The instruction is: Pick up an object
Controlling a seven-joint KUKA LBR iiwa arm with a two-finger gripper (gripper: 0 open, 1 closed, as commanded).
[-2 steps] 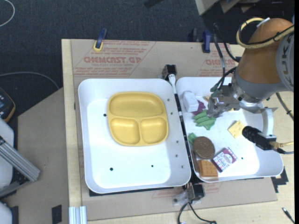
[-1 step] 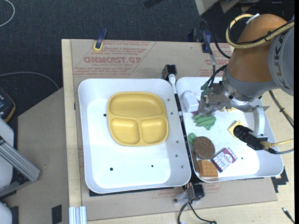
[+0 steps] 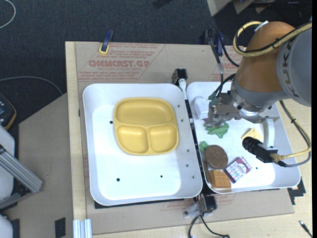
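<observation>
My gripper (image 3: 216,122) reaches down into the right bin (image 3: 285,175), right over a green object (image 3: 219,130) near the bin's middle. Whether anything sits between the fingers is hidden by the wrist. A small white object (image 3: 199,104) lies at the bin's back left. A yellow piece (image 3: 251,133) rests right of the gripper. Toward the front lie a small green piece (image 3: 202,146), a round brown disc (image 3: 216,156), a tan cracker-like square (image 3: 219,179) and a purple-and-white packet (image 3: 237,169).
The left bin (image 3: 99,172) holds a yellow three-compartment plate (image 3: 146,125). A black cable end (image 3: 257,148) and yellow cabling hang from the arm over the right bin. Clamps sit at the bins' divider, back and front.
</observation>
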